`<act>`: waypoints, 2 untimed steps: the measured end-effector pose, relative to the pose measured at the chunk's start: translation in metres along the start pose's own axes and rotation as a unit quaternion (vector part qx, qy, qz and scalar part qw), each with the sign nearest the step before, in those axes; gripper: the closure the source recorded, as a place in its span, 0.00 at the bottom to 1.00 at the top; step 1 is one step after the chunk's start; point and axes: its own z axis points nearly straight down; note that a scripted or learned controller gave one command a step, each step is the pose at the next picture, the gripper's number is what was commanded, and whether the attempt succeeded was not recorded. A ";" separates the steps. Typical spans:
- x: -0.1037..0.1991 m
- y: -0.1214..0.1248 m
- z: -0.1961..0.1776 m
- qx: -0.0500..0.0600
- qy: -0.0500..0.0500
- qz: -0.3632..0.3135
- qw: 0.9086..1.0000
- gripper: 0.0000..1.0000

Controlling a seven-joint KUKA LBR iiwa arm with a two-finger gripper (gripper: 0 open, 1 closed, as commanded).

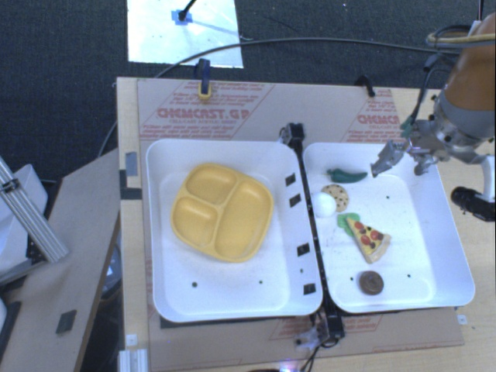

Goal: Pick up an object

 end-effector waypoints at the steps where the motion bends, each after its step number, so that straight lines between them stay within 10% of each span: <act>1: 0.000 0.002 -0.006 -0.005 -0.001 -0.001 1.000 0.00; 2: -0.006 0.003 0.059 -0.002 0.000 0.000 1.000 0.00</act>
